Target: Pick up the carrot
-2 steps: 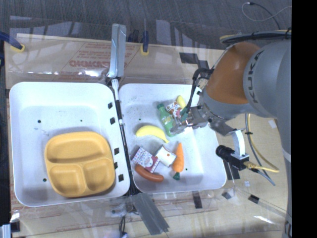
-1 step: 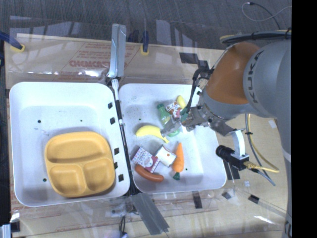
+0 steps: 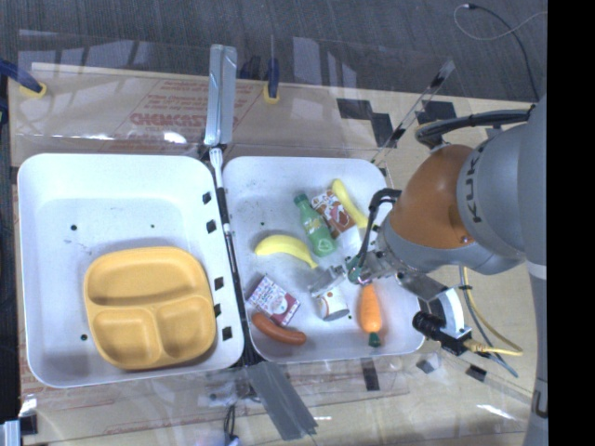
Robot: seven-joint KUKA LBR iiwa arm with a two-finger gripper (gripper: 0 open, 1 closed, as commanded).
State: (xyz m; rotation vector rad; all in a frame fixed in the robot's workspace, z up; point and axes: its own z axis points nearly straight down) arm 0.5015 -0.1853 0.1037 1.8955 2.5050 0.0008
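"KUK" in dark letters on the grey arm [image 3: 502,203].

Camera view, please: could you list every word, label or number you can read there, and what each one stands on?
"KU", reading downward, on the grey arm; the rest is cut off.
Red print on the clear sheet behind the bins: mirrored and too blurred to read.
Printing on the small red-and-white packets: too small to read.

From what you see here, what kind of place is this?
Probably a robotics lab bench for pick-and-place trials. A grey arm reaches over two white bins, the right one holding toy food such as a carrot and a banana, the left a yellow tray.
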